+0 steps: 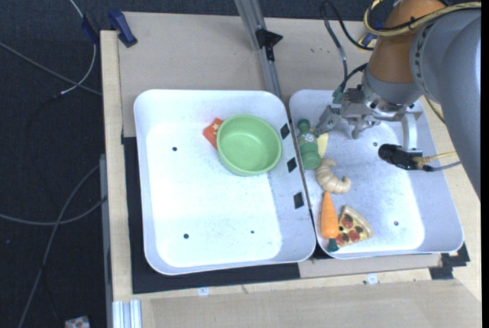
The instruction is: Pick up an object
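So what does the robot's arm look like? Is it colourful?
A bit! The arm is mostly smooth, rounded grey, with a bright orange band just above the wrist. Yellow and black cables loop around it there. At the end sits a small grey metal gripper.

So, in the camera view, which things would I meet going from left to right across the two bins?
Red piece → green bowl → green bottle → croissant → pizza slice → gripper.

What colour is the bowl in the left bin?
The bowl is light green, seen plainly in the camera view.
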{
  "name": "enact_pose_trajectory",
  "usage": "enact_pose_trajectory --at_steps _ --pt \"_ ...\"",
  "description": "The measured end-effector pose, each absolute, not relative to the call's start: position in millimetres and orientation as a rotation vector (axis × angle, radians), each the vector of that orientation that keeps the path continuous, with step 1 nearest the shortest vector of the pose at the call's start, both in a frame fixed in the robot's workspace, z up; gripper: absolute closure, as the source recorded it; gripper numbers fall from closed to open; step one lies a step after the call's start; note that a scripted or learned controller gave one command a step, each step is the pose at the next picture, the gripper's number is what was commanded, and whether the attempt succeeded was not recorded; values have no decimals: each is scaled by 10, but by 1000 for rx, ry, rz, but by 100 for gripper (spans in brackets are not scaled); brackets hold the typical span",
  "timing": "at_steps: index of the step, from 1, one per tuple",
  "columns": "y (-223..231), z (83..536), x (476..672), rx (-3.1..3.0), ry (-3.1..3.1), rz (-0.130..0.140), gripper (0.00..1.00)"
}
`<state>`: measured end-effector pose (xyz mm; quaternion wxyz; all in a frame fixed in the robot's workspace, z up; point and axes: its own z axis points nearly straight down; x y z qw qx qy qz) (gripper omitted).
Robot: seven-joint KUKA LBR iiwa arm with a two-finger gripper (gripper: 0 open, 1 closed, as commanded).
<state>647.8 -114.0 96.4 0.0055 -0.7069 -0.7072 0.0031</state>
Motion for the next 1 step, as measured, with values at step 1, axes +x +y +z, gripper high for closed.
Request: enact_pose_trajectory --at_steps 1 --pt "-1134 1093 6490 -2213 -2215 5 100"
